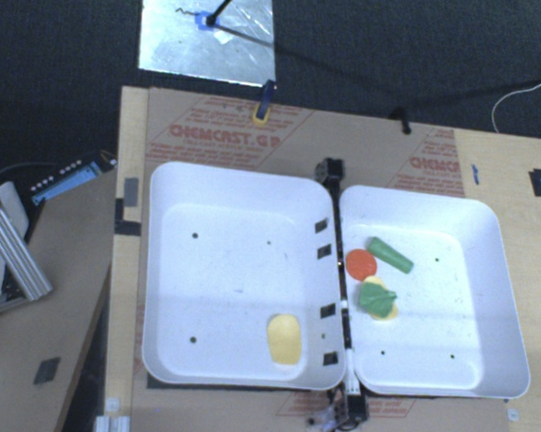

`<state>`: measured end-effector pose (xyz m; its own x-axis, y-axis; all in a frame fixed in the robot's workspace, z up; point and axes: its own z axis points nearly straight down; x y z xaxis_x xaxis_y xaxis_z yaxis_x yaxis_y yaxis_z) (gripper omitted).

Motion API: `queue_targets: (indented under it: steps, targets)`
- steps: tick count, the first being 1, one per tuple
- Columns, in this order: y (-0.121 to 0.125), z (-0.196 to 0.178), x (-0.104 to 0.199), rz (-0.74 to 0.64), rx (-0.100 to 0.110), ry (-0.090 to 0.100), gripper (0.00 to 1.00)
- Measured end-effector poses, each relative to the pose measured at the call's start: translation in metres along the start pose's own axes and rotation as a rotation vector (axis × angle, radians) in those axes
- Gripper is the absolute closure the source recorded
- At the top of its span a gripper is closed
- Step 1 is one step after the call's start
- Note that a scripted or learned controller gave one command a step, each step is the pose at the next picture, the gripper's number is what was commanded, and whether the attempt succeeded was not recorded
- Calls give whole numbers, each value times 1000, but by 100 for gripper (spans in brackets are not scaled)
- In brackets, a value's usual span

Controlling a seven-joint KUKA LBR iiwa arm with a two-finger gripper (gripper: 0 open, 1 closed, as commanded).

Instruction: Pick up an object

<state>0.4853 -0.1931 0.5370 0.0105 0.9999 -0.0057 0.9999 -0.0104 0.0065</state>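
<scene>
Low in the left bin (169, 249), a pale yellow object (284, 339) is lying near the bottom rim; over in the right bin (489, 305), a green cylinder (390, 254), an orange disc (361, 263) and a green leafy piece (375, 298) are clustering against the left wall, by the central divider
</scene>
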Motion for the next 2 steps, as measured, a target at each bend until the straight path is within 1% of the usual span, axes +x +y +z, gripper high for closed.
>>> queue_targets:
  steps: [1,2]
  targets:
    - [6,117,80,-19,11,8,100]
    - [0,-6,87,-17,-11,3,100]
